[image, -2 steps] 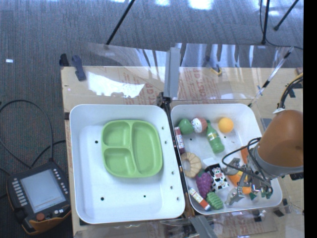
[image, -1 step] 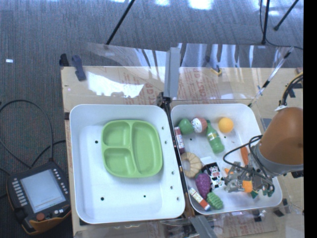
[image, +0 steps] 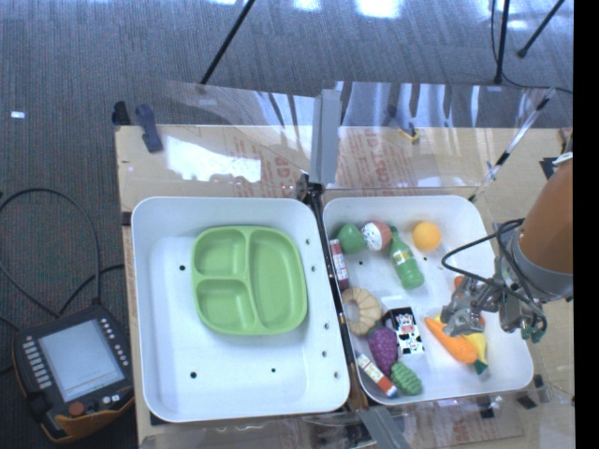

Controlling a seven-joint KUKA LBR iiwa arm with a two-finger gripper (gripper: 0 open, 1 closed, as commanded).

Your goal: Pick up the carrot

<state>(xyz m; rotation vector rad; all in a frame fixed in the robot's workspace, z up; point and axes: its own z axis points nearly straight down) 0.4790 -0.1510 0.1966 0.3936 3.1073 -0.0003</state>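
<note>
The carrot [image: 447, 339] is orange and lies in the right bin [image: 468, 210], near its right side, pointing toward the bin's middle. A yellow toy with a green tip [image: 478, 349] lies against the carrot's right end. My gripper [image: 462, 316] hangs just above the carrot's right half, low in the bin, with the grey arm and its cables reaching in from the right. Nothing is visibly lifted off the bin floor.
Also in the right bin are a green bottle [image: 406, 263], an orange ball [image: 427, 237], a cow-patterned carton [image: 404, 331], a purple grape bunch [image: 383, 347], a round woven piece [image: 358, 306] and a green pickle [image: 406, 379]. In the left bin [image: 168, 363] lies a green divided plate [image: 250, 280].
</note>
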